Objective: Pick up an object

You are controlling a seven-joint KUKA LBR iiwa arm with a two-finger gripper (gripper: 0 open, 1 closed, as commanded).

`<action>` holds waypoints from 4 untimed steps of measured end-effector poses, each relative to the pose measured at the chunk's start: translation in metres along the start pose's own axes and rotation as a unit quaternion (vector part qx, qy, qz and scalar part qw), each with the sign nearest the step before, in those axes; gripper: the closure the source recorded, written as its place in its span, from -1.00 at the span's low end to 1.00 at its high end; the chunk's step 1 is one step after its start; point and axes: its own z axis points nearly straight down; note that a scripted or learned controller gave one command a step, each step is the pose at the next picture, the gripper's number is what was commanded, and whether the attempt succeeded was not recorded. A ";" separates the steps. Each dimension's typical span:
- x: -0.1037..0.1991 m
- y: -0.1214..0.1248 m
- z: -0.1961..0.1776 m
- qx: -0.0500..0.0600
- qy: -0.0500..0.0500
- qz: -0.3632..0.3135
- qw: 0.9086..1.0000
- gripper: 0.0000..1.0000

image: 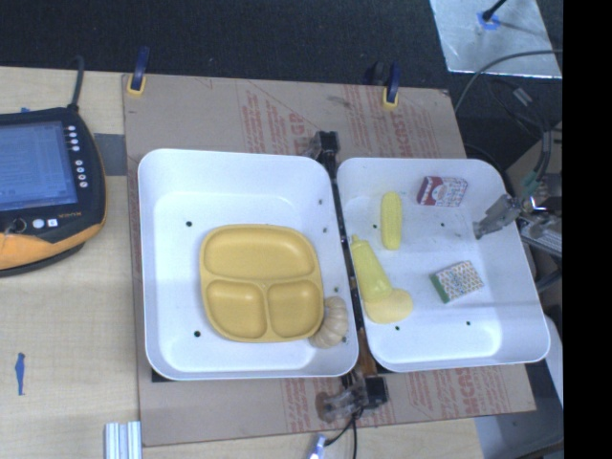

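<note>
The right bin (478, 347) holds a small yellow corn cob (390, 220), a larger yellow squeeze-bottle shape (376, 280) lying against its left wall, a red and white little box (441, 191) and a green speckled block (456, 281). In the left bin (167, 256) lies a yellow divided plate (260, 282), and a beige lumpy object (332, 321) touches its lower right corner. My gripper (497, 216) reaches in over the right bin's right rim, to the right of the little box and above the green block. It touches none of the objects.
A teach pendant with a screen (38, 185) lies on the bench at the far left. Both bins rest on a cardboard sheet (287, 113) held by clamps (390, 84) at the back. Cables (497, 65) run at the back right.
</note>
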 end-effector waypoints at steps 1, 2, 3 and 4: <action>0.006 0.105 0.093 0.002 0.000 0.000 1.000 -1.00; 0.100 0.104 0.143 0.001 0.000 -0.001 1.000 -1.00; 0.084 0.127 0.170 0.000 0.000 0.000 1.000 -1.00; 0.080 0.128 0.169 -0.001 0.000 0.001 1.000 -1.00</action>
